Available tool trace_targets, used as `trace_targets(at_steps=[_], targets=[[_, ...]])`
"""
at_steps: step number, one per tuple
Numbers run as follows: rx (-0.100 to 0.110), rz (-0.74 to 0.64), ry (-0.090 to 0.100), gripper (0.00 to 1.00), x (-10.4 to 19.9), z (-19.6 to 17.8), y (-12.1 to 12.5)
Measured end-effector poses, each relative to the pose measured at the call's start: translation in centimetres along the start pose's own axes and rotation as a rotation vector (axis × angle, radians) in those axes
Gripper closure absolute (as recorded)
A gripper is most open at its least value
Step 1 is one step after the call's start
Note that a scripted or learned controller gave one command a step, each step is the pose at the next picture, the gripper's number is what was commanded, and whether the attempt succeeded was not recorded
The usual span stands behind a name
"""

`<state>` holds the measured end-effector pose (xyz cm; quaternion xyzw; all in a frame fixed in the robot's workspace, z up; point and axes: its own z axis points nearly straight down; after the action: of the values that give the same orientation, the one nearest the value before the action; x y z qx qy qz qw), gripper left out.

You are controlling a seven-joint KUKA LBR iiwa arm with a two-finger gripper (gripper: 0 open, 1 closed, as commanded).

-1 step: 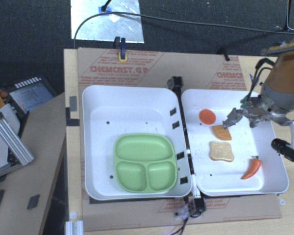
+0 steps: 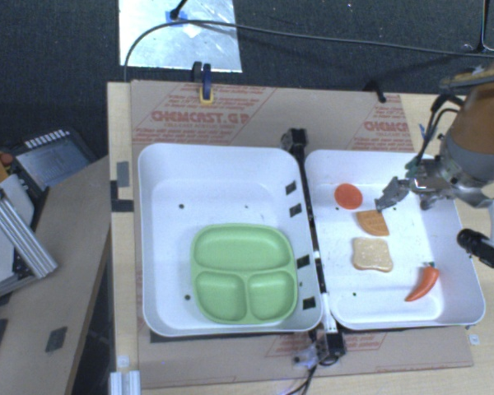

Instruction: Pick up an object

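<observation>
While the orange wedge (image 2: 373, 222) lies in the right bin (image 2: 469, 303), just beside the red disc (image 2: 348, 195) and the toast piece (image 2: 371, 254), the claw (image 2: 389, 197) hovers at its upper edge; whether it is released or clenched I cannot tell. A crowded grasp could slip or push neighbours.

Bright, even overhead light, glare on the foil sheet (image 2: 181, 23), soft shadows, slightly grainy focus.

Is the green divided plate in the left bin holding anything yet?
Empty. The green plate lies flat in the left bin, all three compartments bare.
</observation>
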<state>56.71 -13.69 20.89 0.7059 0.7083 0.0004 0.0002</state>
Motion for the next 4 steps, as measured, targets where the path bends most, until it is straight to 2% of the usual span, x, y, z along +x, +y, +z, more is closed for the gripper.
trace_targets(at_steps=[1, 2, 3, 4], targets=[[0.003, 0.002, 0.0, 0.0, -0.4, 6.1, 0.2], [0.003, 0.002, 0.0, 0.0, -0.8, 10.6, 0.8], [0.001, 0.002, 0.0, 0.0, -0.8, 12.5, 0.9], [-0.002, 0.001, -0.001, 1.0, -0.8, 11.3, 1.0]])
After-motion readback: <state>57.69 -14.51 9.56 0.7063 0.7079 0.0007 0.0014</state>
